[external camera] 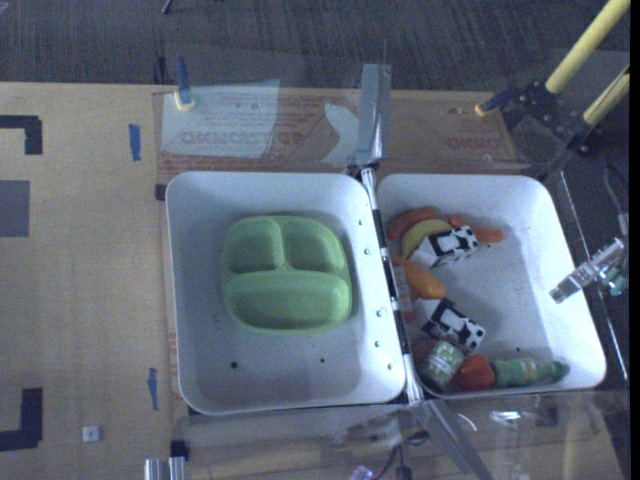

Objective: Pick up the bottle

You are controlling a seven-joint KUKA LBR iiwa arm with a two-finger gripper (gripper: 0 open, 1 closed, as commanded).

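Observation:
The bottle (527,371) is green and lies on its side along the front wall of the right bin (560,218), near that bin's front right corner. A red toy (477,371) touches its left end. My gripper (590,273) shows as a small metallic piece over the bin's right rim. It is above and to the right of the bottle, well apart from it, with nothing seen in it.
The right bin also holds two cow-patterned boxes (452,245) (455,324), a banana (425,231), orange pieces (424,281) and a round green item (441,362). A green divided plate (287,273) lies in the left bin (200,368). Yellow poles (595,30) stand at the far right.

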